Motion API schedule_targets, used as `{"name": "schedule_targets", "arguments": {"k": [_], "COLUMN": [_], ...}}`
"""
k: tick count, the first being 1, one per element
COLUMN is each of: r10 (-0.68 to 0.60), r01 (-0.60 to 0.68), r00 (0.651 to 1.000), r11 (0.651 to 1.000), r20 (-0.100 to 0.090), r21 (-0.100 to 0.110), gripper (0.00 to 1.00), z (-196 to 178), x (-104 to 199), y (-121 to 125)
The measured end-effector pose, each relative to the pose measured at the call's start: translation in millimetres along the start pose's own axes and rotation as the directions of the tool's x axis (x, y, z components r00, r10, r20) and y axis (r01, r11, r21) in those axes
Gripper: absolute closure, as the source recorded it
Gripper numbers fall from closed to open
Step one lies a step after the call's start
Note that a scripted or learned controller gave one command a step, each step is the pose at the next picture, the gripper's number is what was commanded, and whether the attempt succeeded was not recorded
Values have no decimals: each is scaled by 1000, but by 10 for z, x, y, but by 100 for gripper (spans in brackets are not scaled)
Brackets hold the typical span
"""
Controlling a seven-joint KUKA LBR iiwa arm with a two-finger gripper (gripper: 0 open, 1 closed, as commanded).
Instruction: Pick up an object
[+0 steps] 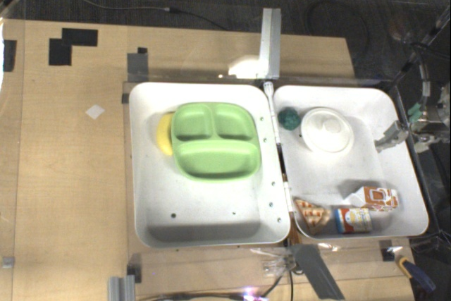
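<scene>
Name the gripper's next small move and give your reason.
Probably move left and down toward the carton. The gripper sits at the right bin's right side with nothing between its fingers, and the carton lies just below it, closer than the white bowl.

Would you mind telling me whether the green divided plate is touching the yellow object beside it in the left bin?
Touching. The camera view shows the green divided plate overlapping the yellow object, whose right side disappears under the plate's left rim with no gap between them.
</scene>
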State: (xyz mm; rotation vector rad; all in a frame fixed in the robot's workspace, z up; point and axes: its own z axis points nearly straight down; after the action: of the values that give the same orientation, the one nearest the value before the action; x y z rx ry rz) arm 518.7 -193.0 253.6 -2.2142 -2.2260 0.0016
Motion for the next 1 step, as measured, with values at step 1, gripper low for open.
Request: {"name": "schedule_targets", "arguments": {"k": [1], "r10": [-236], "r01": [236], "r00": [972], "r11": [972], "r20": [3], "r21": [-4], "gripper": [0], "z": [-451], "x": [-132], "y": [-235]}}
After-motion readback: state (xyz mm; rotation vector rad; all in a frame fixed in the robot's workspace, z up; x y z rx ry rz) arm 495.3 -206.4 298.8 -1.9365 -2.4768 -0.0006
